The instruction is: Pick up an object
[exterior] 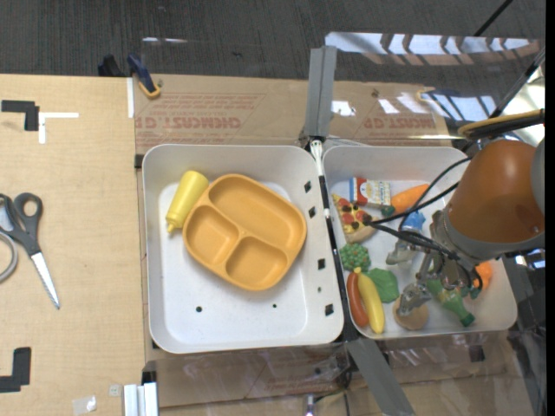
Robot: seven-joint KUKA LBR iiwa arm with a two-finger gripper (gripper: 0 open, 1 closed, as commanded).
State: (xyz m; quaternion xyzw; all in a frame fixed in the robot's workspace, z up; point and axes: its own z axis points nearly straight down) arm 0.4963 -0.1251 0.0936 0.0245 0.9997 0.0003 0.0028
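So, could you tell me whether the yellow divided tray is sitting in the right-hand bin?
No, the yellow divided tray lies in the left bin, beside a yellow bottle.

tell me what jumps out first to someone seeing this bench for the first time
The orange divided tray dominates the left bin, with a yellow bottle touching its upper-left edge. In the right bin, the arm's orange band looms over a jumble of toy food, its end effector low among the pieces near a banana.
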